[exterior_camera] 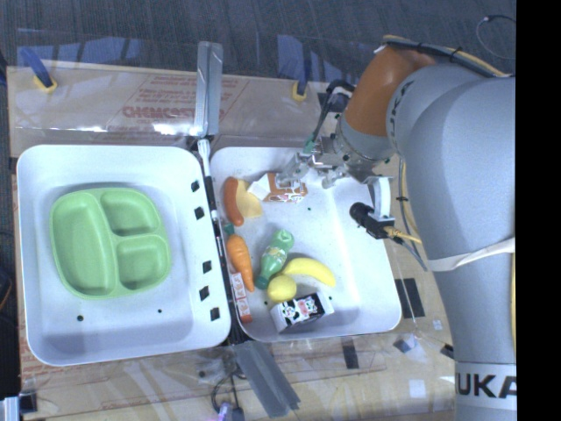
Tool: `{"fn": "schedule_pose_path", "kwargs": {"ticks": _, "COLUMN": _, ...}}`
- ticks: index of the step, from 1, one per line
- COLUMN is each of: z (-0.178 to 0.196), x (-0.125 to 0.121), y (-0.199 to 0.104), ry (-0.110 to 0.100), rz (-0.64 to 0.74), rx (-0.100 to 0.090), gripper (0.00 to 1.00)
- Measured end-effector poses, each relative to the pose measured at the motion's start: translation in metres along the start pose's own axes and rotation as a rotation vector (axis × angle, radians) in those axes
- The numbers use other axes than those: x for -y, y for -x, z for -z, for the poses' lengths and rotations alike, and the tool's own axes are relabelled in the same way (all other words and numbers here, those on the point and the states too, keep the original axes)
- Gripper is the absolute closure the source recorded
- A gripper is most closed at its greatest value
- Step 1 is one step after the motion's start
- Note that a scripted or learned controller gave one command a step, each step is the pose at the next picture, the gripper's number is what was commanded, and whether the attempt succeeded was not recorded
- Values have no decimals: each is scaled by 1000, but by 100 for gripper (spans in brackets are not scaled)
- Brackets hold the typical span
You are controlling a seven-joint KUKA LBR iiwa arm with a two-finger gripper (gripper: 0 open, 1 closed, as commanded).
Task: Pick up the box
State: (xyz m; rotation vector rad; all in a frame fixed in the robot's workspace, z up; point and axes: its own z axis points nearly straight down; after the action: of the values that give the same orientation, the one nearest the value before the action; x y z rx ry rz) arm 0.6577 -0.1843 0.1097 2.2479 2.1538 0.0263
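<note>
1. The gripper [308,167] hangs over the right bin [372,279], at its far edge; its state I cannot tell.
2. The box [299,310] lies at that bin's near edge, just below the banana [311,271], well apart from the gripper.

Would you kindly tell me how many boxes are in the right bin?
2. A brown box lies at the far end beside the hand; a black-and-white box sits at the near edge, by the lemon. The arm may hide more.
</note>
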Motion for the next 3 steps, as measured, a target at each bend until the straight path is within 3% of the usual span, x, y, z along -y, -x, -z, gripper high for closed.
{"fn": "schedule_pose_path", "kwargs": {"ticks": 2, "z": -2, "x": -5, "y": -25, "ry": -9, "rz": -162, "rx": 2, "gripper": 0}}
{"fn": "schedule_pose_path", "kwargs": {"ticks": 3, "z": 11, "x": 0, "y": -46, "ry": -24, "rz": -276, "rx": -1, "gripper": 0}}
